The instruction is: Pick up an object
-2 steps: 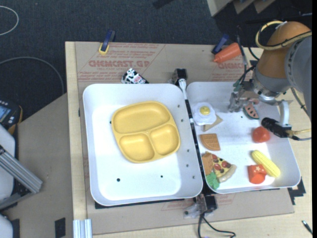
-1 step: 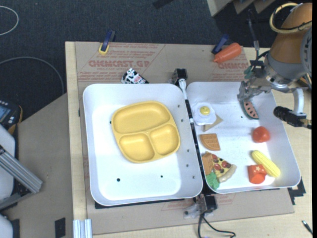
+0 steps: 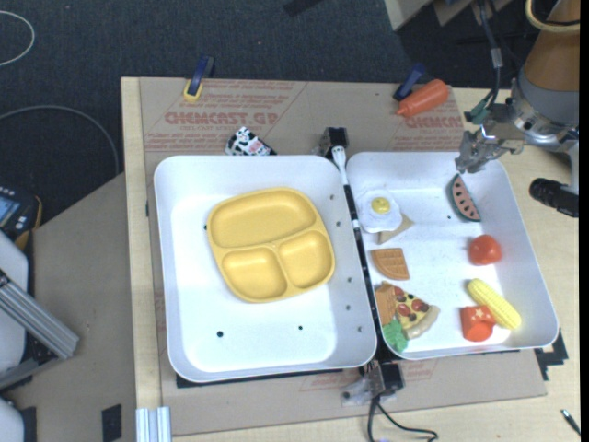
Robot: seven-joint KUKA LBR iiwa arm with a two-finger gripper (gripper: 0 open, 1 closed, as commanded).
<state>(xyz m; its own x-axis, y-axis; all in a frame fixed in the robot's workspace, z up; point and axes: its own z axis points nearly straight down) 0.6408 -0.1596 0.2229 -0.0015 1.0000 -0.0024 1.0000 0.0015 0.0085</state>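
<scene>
gripper [image 3: 471,157] upper right, above bin rim; finger spread I cannot tell | watermelon slice [image 3: 465,199] just below | best: drop straight, straddle its narrow width

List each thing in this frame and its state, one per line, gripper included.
gripper: above the right bin's far edge, holding nothing visible
yellow divided plate: flat in the left bin, compartments bare
fried egg: flat, right bin
watermelon slice: flat, just below the gripper
tomato: loose, right bin
cracker: flat
pizza slice: flat
corn cob: on its side
</scene>
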